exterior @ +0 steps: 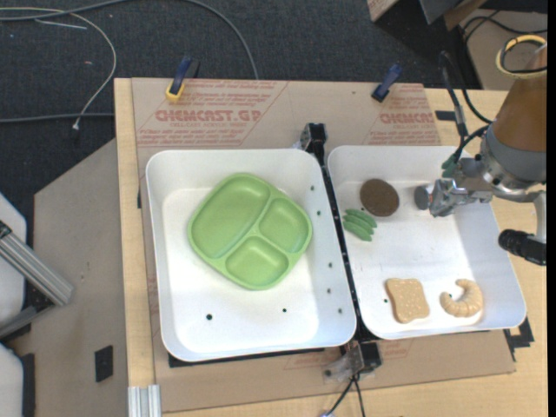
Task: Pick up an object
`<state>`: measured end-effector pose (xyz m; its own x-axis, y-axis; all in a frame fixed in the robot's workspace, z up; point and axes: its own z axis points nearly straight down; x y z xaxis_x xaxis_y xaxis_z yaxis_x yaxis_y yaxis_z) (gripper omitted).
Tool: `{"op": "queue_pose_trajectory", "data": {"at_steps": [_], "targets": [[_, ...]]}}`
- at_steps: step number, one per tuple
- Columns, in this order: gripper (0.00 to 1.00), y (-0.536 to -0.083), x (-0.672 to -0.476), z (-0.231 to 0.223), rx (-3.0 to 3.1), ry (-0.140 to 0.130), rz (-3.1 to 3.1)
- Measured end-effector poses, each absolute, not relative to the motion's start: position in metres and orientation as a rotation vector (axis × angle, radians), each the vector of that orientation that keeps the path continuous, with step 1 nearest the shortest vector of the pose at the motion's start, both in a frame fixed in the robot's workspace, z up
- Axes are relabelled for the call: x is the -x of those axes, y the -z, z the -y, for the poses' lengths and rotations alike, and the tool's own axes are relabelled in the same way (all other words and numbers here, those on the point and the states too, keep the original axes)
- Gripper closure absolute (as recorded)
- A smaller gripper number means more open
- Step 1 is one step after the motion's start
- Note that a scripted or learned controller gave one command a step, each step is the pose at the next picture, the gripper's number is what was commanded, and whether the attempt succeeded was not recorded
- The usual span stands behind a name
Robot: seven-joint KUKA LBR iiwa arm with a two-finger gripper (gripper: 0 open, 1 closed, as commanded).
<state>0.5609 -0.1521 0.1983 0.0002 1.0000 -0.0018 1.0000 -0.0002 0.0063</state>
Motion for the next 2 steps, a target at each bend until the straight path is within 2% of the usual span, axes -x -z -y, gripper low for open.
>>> {"op": "queue_pose_trajectory", "data": {"at_steps": [1, 2], "targets": [[1.00, -0.249, -0.562, 0.152, -2.215, -0.006, -2.219], [1.00, -0.255, -0.578, 0.102, -2.213, -0.005, -2.227]]}}
